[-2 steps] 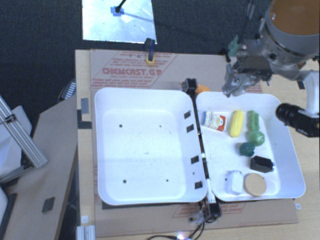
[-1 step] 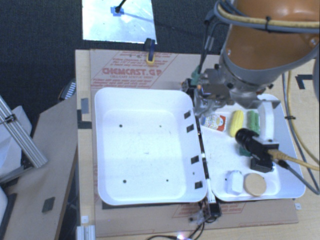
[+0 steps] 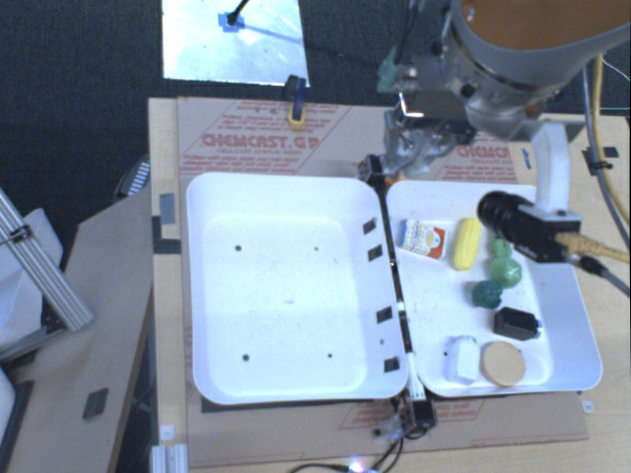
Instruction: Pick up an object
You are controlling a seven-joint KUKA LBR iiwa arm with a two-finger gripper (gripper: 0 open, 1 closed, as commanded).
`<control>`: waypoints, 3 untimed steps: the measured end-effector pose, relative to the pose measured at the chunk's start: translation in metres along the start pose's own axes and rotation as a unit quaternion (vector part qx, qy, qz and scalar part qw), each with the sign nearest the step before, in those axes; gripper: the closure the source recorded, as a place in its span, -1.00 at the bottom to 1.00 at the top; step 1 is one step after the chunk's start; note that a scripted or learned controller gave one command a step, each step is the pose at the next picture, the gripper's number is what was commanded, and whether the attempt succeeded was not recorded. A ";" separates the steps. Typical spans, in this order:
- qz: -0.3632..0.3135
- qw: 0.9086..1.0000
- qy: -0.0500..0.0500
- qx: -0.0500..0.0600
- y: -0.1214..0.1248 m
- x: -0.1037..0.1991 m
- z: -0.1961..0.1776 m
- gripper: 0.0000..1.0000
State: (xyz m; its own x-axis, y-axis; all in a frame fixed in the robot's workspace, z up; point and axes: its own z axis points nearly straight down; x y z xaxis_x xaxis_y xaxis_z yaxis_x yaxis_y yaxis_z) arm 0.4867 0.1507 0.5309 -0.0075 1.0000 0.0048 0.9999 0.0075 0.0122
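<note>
So from where I'm standing, the pick hasn't really started yet. The grey arm with the orange band (image 3: 537, 8) is parked up high over the back edge of the right-hand shallow white plastic bin (image 3: 582, 363), and its two-finger gripper (image 3: 414, 151) hangs around the top of the divider between the two bins. Whether the pincer is apart or together, I honestly can't tell; it's a blurry tangle of metal from this angle. I see nothing in it.

All the candidates sit in the right bin. Near the back there's a small white-and-red printed packet (image 3: 424, 236), and right beside it a yellow oblong plastic thing (image 3: 466, 242), banana-ish. Further right are a couple of soft-looking green lumps, a paler one (image 3: 506, 268) and a darker teal one (image 3: 486, 294) just below it. Toward the front: a small black block (image 3: 516, 322), a white cap-like piece (image 3: 460, 357) and a flat round tan disc (image 3: 504, 364), those last two just about touching. A black cylinder on a white bracket (image 3: 523, 227) juts in over the right side.

The left-hand white bin (image 3: 212, 205) is just bare tray.

So my read: nothing done, everything left. It needs to choose one, come down, close, lift. The packet is nearest the gripper, I'd guess that's the easy target.
</note>
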 end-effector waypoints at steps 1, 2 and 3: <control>0.000 1.000 -0.003 0.010 -0.002 0.051 0.112 1.00; 0.000 1.000 0.001 -0.001 0.000 0.071 -0.011 1.00; 0.001 1.000 -0.005 0.011 -0.002 0.083 0.114 1.00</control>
State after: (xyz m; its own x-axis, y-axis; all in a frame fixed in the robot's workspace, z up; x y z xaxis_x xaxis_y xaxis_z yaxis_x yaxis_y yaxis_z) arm 0.4855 0.2344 0.4169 -0.0050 1.0000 -0.0047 0.9999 0.0050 -0.0106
